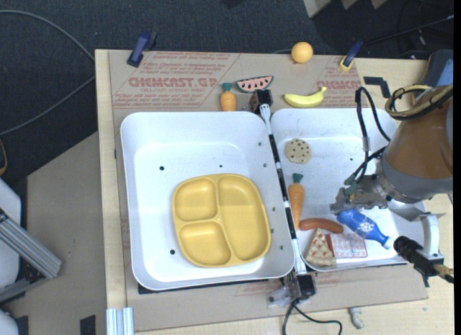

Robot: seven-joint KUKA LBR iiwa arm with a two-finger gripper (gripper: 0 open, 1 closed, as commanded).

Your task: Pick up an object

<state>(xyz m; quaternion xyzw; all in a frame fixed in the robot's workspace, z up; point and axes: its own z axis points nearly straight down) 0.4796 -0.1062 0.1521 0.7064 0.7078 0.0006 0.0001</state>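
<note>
Jaws (351, 202), whose spread you cannot tell from above, hang in the right bin (328, 128) just over the blue bottle (364, 226), which lies beneath them with its long axis slanting toward the near-right corner.

Divided plate (220, 220) in left bin (137, 146); cookie (297, 151), carrot (295, 195), bottle (363, 226) in right bin (328, 121)
</note>
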